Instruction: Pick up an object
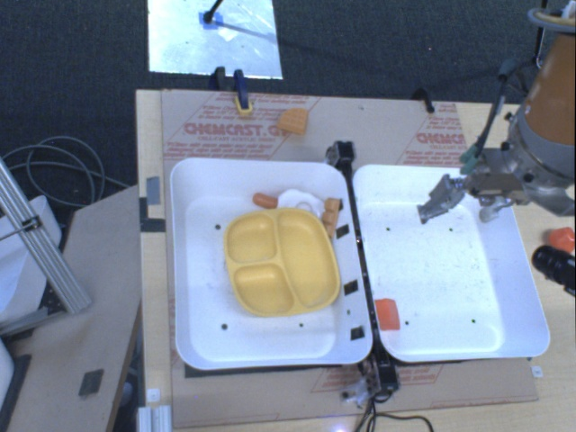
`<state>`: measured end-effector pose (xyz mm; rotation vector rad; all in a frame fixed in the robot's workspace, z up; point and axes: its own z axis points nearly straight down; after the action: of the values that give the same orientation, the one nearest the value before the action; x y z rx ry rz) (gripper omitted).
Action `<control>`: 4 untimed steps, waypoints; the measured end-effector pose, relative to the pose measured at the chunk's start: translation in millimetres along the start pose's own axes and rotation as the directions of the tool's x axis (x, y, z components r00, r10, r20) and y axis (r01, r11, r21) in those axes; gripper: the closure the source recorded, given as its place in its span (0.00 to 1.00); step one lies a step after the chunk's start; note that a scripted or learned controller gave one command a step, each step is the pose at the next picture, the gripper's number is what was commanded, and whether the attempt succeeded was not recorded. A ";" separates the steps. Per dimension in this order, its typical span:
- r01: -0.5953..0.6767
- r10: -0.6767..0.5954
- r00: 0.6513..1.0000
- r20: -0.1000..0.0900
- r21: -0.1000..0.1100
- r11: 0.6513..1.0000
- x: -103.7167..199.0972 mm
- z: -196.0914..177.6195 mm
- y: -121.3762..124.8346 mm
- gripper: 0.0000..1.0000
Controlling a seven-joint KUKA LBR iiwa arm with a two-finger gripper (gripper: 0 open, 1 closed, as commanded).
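Observation:
The left bin [193, 241] holds a yellow divided plate [281, 263]. Behind the plate lie a small orange piece [265, 201], a white object [301, 202] and a tan piece [331, 214]. An orange-red block [387, 313] lies in the near left corner of the right bin [450, 331]. My gripper [464, 207] hangs over the far part of the right bin, well away from the block. Its two grey fingers [437, 202] stand apart, open, with nothing between them.
An orange-brown block [292, 121] and a blue-and-yellow clamp [241, 90] sit on the bench behind the left bin. A red thing [562, 238] and a black thing [555, 266] lie just beyond the right bin's right rim. A ridge with black clips [356, 259] separates the bins.

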<state>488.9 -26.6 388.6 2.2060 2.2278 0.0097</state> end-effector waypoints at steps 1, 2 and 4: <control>0.000 0.000 1.000 0.000 0.000 1.000 0.0 0.0 0.0 0.00; 0.000 0.000 1.000 0.000 0.000 1.000 0.0 0.0 0.0 0.00; 0.000 0.000 1.000 0.000 0.000 1.000 0.0 0.0 0.0 0.00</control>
<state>488.9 -26.6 388.6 2.2060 2.2278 0.0097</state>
